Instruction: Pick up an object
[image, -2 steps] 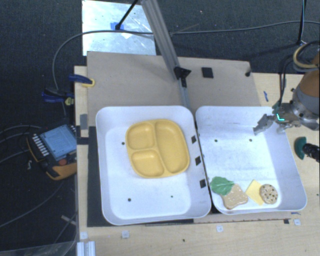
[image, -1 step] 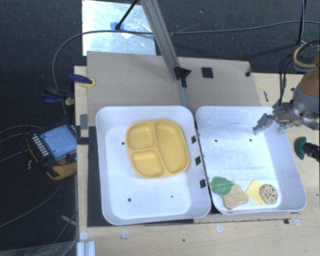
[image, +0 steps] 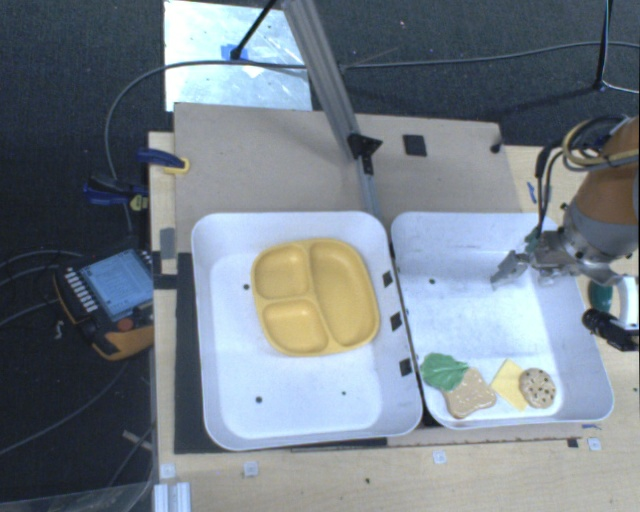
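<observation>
The table (image: 300, 150) carried two shallow white bins side by side. The left bin (image: 230, 400) held a yellow divided plate (image: 312, 297), three compartments, lying flat a little above the bin's middle. The right bin (image: 470, 310) held four small items, all grouped along its near edge.

My arm (image: 608, 195) entered from the right, grey with an orange section showing above the wrist. My gripper (image: 510, 268) hung over the upper right part of the right bin, pointing left toward the bin's middle. I could not tell how far its fingers were apart, and I saw nothing held between them. It was well apart from the four items.

Items, in order of size: a tan slice of toast (image: 468, 396), touching a green leaf (image: 443, 370) at its upper left; a yellow cheese slice (image: 507, 381) just right of the toast; a round cookie (image: 538, 386) with dark specks, touching the cheese at the far right of the group.

A handheld device (image: 110, 290) with a blue screen lay on the floor left of the table.
</observation>
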